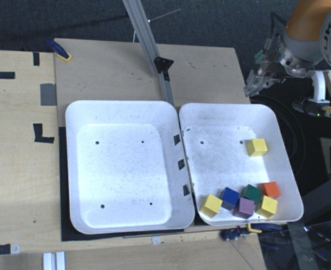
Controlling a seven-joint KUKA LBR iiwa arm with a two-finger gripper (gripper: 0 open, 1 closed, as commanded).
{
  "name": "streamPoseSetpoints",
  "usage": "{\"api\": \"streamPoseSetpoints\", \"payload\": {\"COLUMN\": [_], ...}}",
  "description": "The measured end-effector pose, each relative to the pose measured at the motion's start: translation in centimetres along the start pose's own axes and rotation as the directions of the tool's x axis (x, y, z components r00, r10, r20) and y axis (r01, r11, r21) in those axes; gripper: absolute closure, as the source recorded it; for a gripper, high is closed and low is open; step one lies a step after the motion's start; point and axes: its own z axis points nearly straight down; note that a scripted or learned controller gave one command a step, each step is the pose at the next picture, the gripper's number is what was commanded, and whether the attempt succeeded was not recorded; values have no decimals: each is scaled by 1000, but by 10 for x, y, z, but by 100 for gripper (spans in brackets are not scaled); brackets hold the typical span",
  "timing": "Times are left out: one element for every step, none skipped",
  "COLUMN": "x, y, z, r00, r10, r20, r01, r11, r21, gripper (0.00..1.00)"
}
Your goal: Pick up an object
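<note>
Two shallow white bins sit side by side on the wooden bench [126, 66]. The left bin [75, 122] has a speckled floor with a few dark dots. The right bin [222, 114] holds all the blocks: a lone yellow cube [256, 147] lies near its right wall, well apart from the rest, and a cluster sits along the front edge. In that cluster, from left to right, are a yellow block [211, 205], a blue block [230, 197], a purple block [246, 207] with a green block [251, 193] just behind it, another yellow block [268, 206], and an orange block [271, 189] by the right wall.

The arm [309, 21], grey with its orange band, hangs at the upper right. Its gripper [255, 85] is off beyond the bench's right edge, above the bin's far corner, well apart from every block and touching nothing. Whether it is open or closed I cannot tell from here; it carries no block.

A slanted metal rail [146, 32] crosses the bench behind the bins.
</note>
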Motion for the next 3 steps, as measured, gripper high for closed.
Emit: {"api": "streamPoseSetpoints", "payload": {"x": [48, 108, 158], "y": [-2, -3, -18], "z": [0, 7, 6], "r00": [1000, 1000, 1000], "r10": [-4, -5, -5], "r20": [-1, -2, -2], "r01": [4, 5, 5], "r11": [1000, 1000, 1000], "r21": [2, 4, 4], "gripper": [100, 100, 100]}}
